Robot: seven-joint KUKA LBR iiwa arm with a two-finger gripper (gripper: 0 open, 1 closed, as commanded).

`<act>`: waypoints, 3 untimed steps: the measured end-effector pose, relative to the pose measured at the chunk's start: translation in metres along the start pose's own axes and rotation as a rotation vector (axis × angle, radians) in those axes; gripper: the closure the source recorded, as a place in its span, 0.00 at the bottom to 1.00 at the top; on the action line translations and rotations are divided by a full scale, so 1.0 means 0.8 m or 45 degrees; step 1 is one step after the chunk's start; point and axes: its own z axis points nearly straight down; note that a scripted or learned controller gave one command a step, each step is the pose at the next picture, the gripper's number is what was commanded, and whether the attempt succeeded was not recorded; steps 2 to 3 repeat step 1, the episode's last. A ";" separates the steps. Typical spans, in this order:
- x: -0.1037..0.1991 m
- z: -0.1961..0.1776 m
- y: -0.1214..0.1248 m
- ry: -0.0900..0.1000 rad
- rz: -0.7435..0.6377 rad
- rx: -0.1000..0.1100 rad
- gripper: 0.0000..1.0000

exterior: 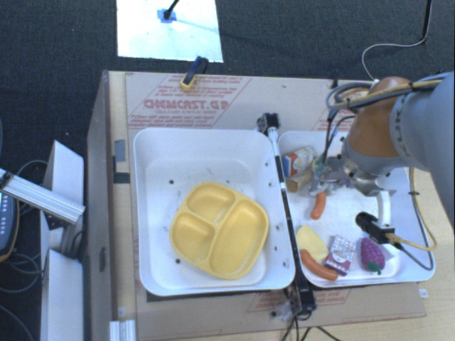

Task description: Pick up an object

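Best to settle the gripper (pixel 321 176) squarely over one item and lift straight up, clear of the carton (pixel 298 163) just to its left; whether the jaws are released or clenched cannot be told. Likeliest target: the small sausage (pixel 319 204), orange-red, smooth, short, lying just below the gripper in the right bin (pixel 411 279), apart from the pieces near that bin's front wall.

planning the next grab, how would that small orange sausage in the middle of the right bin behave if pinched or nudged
The small orange sausage looks round-sided and rod-shaped, so a nudge across its length would probably roll it. Its smooth, glossy skin may slip from the pincer unless pinched across its middle. It looks like a small plastic toy, so likely light.
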 end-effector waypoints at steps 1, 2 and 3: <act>0.069 -0.127 -0.013 0.000 -0.001 -0.001 1.00; 0.069 -0.127 -0.013 0.000 -0.001 -0.001 1.00; 0.069 -0.127 -0.013 0.000 -0.001 -0.001 1.00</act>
